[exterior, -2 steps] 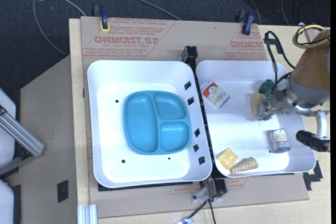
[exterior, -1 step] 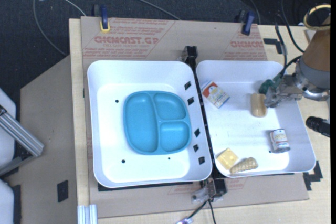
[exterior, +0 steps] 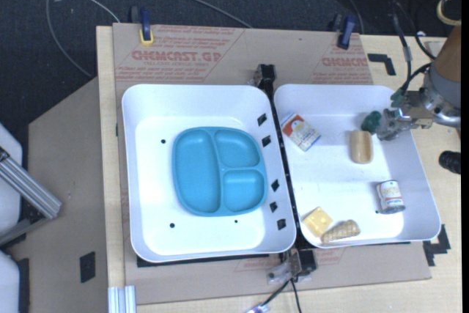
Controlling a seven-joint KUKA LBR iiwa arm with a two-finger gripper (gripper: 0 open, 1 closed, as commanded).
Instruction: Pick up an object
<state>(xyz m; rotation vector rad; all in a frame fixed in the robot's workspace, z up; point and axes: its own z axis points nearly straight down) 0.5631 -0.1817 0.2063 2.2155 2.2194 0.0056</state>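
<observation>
Whether the jaws stand apart or together cannot be told; the gripper [exterior: 381, 122] hangs over the right bin [exterior: 331, 100] at its far right side, just beside a tan block [exterior: 360, 146]. Nearer lie a small can [exterior: 390, 196], a cheese wedge [exterior: 317, 221] and a red-and-white carton [exterior: 300, 132]. A blue divided plate [exterior: 219, 171] sits in the left bin [exterior: 146, 157].

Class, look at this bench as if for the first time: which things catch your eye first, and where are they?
The blue divided plate stands out, lying in the middle of the left bin. In the right bin small items lie scattered, among them a can near its right side. The gripper hovers at that bin's upper right.
</observation>
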